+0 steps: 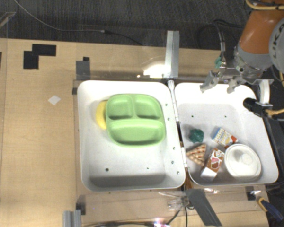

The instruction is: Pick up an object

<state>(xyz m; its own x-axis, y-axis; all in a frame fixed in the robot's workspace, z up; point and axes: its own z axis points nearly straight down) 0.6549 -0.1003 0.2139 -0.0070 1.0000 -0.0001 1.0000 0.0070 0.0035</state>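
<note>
My gripper [219, 83] hangs over the far edge of the right bin [227, 112], its two fingers spread apart with nothing between them. Well below it in that bin lie a dark green lump [196, 135], a waffle-patterned brown piece [197, 153], a small red and white carton [214, 161], a colourful little packet [223, 136] and a white round bowl [242, 160]. The left bin [92, 164] holds a green divided plate [134, 118] with a yellow object [100, 115] tucked under its left side.
A metal post [172, 56] stands upright at the back between the two bins. The arm's orange band [258, 30] and cables fill the upper right. Black markers [38, 55] lie on the wooden bench at the left.
</note>
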